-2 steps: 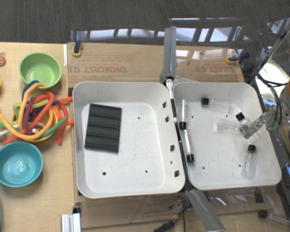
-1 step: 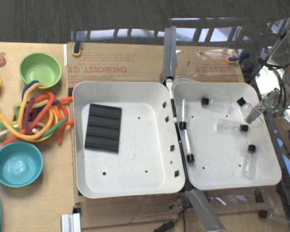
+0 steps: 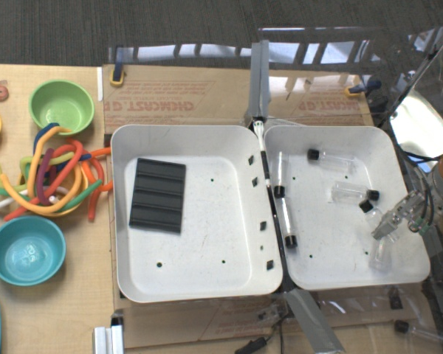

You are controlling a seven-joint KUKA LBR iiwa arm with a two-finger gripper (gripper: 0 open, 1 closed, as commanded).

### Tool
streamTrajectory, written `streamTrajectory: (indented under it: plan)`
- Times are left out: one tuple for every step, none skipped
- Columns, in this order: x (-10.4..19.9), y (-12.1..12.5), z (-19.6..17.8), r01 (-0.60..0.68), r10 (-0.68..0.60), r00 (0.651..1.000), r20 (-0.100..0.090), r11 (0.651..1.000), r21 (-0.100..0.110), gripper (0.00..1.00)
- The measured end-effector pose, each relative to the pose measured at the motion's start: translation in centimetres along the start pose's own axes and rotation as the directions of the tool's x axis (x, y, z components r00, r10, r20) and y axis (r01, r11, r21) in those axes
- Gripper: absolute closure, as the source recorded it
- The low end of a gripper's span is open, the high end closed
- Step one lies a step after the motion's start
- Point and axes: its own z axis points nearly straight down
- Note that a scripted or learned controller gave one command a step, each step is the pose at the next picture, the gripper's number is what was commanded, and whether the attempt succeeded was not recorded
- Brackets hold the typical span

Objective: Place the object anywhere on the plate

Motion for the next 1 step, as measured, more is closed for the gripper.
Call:
streamTrajectory:
  plan:
    - [-1.88, 2.23, -3.62, -0.044, 0.044, 0.999, 0.002, 0.999, -0.001, 1.0]
